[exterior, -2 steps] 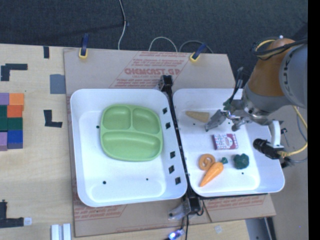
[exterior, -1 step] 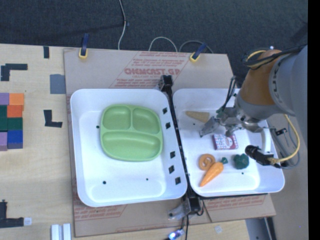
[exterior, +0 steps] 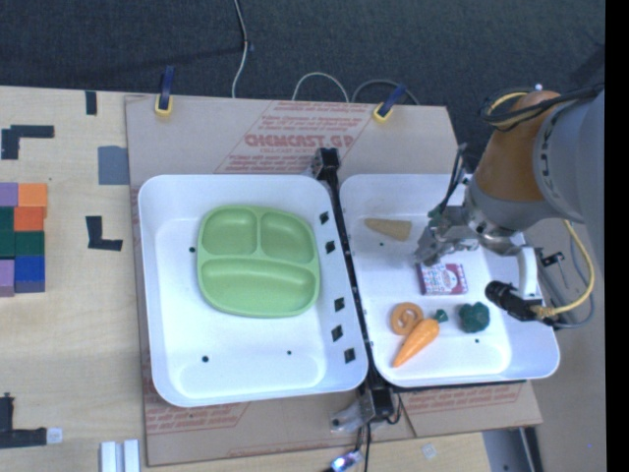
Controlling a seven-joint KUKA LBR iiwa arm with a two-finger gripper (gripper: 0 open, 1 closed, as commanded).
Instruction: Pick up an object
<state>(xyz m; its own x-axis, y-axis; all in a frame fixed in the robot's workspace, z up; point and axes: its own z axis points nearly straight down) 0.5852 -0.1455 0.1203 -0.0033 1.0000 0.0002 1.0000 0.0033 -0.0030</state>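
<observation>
1. Two shallow white bins are set side by side on a cardboard sheet (exterior: 295, 136) laid over the desk (exterior: 69, 146); the left bin (exterior: 167, 362) and the right bin (exterior: 531, 362) meet along a dark central divider.
2. A green sectioned plate (exterior: 259, 262), divided into three compartments, is seen lying flat in the left bin.
3. The arm (exterior: 550, 155), grey with an orange band, is shown reaching in from the right, over the right bin.
4. The pincer (exterior: 439, 244) is positioned low over the right bin, just above the upper edge of a pink-and-white packet (exterior: 442, 279); whether it is released or clenched cannot be told, and nothing is seen to be grasped.
5. A tan wedge-shaped piece (exterior: 390, 228) is located in the upper part of the right bin, to the left of the pincer.
6. Near the front of the right bin, an orange ring-shaped toy (exterior: 405, 317) is found touching a toy carrot (exterior: 417, 340), whose green top points toward a dark green object (exterior: 475, 317) lying near it.
7. Coloured blocks (exterior: 24, 239) are stacked at the left edge of the desk, well apart from both bins.
</observation>
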